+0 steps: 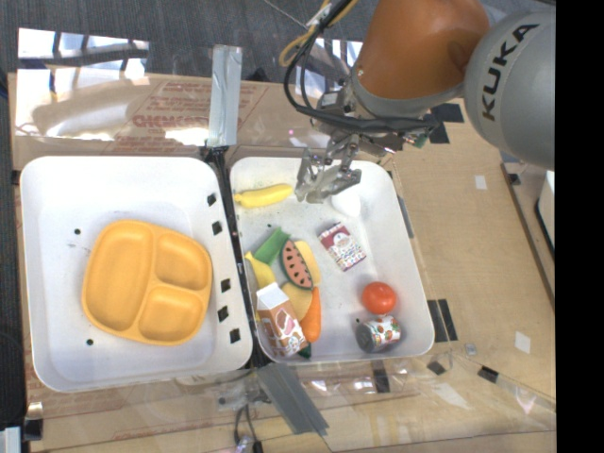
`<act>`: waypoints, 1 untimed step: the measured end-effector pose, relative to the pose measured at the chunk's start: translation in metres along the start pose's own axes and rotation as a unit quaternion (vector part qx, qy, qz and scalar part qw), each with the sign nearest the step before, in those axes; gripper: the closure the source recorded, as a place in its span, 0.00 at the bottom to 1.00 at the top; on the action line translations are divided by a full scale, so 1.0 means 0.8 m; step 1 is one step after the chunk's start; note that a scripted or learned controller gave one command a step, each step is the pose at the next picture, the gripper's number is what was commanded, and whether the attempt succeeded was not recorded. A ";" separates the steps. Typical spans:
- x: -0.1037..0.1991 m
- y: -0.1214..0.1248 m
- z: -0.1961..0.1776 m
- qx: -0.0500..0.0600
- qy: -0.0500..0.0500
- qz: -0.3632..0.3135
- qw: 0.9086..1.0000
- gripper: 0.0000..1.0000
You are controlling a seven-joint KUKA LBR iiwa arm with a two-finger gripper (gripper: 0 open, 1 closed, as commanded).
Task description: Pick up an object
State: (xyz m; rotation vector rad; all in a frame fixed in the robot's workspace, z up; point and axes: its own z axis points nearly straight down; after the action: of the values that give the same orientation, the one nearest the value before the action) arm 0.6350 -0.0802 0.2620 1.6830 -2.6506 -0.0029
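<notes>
You are looking at the tool [326,182] hanging over the right bin's [408,253] far end, just beside the banana [264,195]; you cannot tell whether anything is gripped. The arm [415,41] is hiding the bin's far rim.

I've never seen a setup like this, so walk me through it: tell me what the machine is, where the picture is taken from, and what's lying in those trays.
This is one camera above a bench, looking down at a slant. The grey and orange robot arm reaches in from the right; its claw hangs over the right bin, beside a banana, with nothing seen between its fingers. That bin also holds a watermelon slice, a tomato, a carrot, a small can and little cartons. The left bin holds a yellow divided plate.
</notes>
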 end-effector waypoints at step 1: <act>0.046 -0.004 0.022 0.000 0.000 -0.215 0.977 1.00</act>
State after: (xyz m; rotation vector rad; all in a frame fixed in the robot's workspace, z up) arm 0.6224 -0.1152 0.2447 2.2132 -2.2284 -0.0039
